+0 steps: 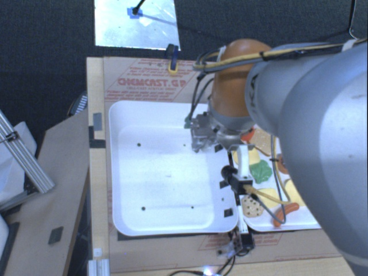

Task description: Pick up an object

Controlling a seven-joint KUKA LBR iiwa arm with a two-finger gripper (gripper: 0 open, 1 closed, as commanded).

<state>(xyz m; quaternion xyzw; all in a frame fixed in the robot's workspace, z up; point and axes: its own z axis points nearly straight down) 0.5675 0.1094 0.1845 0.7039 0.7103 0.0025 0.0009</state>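
White bin (164, 174) sits on printed cardboard (146, 82) w/ a yellow-blue clamp (172, 60) at its far edge, shiny metal sheet (123, 22) beyond, alu rail (26, 161) off left.

Side by side on the desk (98, 171): left bin (161, 177) and right bin (287, 226). In the right bin, near its left wall: leafy piece (260, 171) toward the middle, round biscuit (252, 208) in front of it, sausage (290, 209) just right of the biscuit, both by the front rim. Above that bin, covering most of it, reaching in from the right: arm (299, 96). Behind the left bin, at the desk's far edge: clamp (172, 59); beyond that, flat sheet (135, 16).
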